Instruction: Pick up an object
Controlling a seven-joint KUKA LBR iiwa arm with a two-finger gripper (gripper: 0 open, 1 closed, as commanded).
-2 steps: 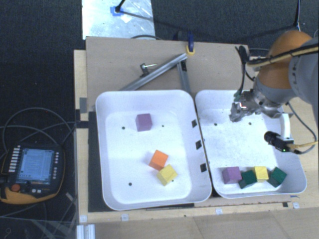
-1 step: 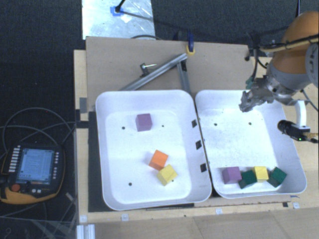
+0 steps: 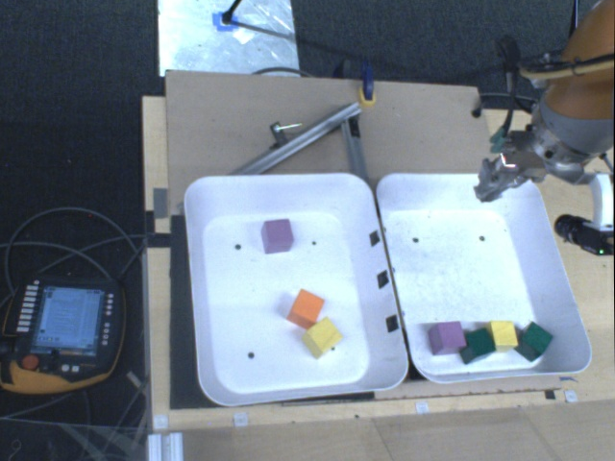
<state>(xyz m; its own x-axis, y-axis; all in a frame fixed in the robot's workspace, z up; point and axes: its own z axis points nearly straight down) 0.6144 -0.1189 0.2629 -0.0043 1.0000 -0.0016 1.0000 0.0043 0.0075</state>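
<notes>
two shallow white bins sat side by side on the bench, their inner rims meeting along a seam with small dark clips. in the left bin (image 3: pixel 207 257) a purple cube (image 3: pixel 277 235) lay alone toward the far half, well apart from every wall, with bare white floor all round it. nearer the front, an orange cube (image 3: pixel 306 306) and a yellow cube (image 3: pixel 322 336) touched corner to corner, the yellow one closer to the front rim; both stood clear of the side walls, with open floor to their left and right. in the right bin (image 3: pixel 452 257) the blocks were crowded in a row against the front wall: a second purple cube (image 3: pixel 446 336), a dark green block (image 3: pixel 476 345), a smaller yellow cube (image 3: pixel 504 333) and another dark green block (image 3: pixel 534 339), each touching or just beside its neighbour, the last close to the right front corner. that left little room between them and the front rim, while the middle and far part of that bin's floor stood open. the gripper (image 3: pixel 492 182) hung over the far right corner of the right bin, near its back rim, well apart from the row of blocks. it was small and blurred against the wrist, so how far it was open could not be told; no block showed at its tip, and it touched none of them.
</notes>
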